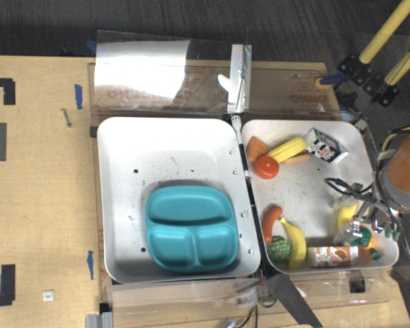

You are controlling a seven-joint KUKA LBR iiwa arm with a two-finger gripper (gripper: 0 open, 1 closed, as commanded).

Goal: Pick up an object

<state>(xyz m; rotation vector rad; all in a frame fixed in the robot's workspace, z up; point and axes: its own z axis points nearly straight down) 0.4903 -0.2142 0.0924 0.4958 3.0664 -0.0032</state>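
**Right bin crowded along its edges, centre left open**

Toy food is seen ringed round the right bin (pixel 297 268): a corn cob (pixel 288 149) and tomato (pixel 266 167) by the far-left wall, a banana (pixel 295 241) at the near-left corner, a bottle (pixel 335 255) along the near rim. The end effector (pixel 361 219) is placed low by the right rim; its state cannot be told. A teal tray (pixel 190 225) is held in the left bin (pixel 123 183).

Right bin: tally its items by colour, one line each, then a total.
Right bin, as far as visible under the arm:
Yellow: 3, corn, banana, piece
Orange/red: 3
Green: 1
Black-and-white: 1
Bottle: 1
Total: 9
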